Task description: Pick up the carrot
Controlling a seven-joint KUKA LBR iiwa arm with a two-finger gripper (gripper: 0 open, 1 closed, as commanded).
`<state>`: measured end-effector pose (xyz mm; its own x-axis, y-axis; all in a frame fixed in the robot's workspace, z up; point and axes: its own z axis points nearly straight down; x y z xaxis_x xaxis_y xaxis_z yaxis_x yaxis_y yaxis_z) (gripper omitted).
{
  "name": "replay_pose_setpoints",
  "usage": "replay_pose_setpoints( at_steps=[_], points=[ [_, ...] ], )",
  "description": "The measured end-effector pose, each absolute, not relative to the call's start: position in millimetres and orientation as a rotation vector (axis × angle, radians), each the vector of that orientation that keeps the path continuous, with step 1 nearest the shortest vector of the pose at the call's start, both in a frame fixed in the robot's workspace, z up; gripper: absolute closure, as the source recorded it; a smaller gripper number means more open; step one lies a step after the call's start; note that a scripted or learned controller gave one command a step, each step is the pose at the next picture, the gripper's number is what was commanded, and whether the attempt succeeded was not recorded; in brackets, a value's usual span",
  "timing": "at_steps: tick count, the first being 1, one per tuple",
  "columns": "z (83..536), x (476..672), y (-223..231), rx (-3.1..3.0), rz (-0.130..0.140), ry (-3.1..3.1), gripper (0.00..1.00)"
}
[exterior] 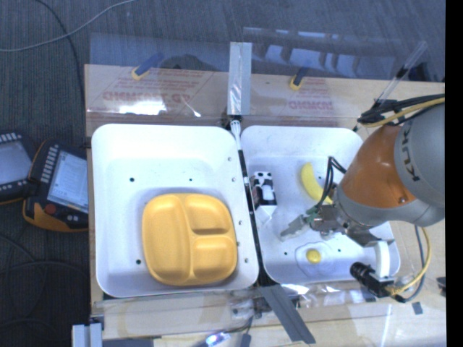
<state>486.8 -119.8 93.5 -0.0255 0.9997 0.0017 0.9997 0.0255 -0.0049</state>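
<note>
My gripper (293, 228) hangs low over the middle of the right bin (289, 139), pointing toward the divider between the bins. Nothing shows in it. The grey arm with its orange band (376, 172) covers the right part of that bin and hides what lies beneath it. A yellow banana (311, 181) lies just beyond the gripper, partly behind the wrist. A white fried-egg toy with a yellow yolk (313, 255) rests in front of the gripper near the bin's front wall.
A small black-and-white object (264, 186) sits by the right bin's left wall. The left bin (108, 194) holds a yellow divided plate (189, 237). A pendant (58, 186) lies on the floor at left. Cables (405, 107) trail at the right.
</note>
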Motion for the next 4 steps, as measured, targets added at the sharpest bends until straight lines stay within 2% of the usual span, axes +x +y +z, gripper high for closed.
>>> replay_pose_setpoints(
  at_steps=[1, 2, 3, 4],
  points=[
    [335, 485.2, -100, -1.905, 0.001, -2.502, 0.00],
    [155, 483.0, -110, -1.929, 0.002, -2.475, 0.00],
    [145, 483.2, -128, -1.896, 0.003, -2.502, 0.00],
    [220, 484.6, -124, -1.754, 0.000, -2.607, 0.00]
  ],
)
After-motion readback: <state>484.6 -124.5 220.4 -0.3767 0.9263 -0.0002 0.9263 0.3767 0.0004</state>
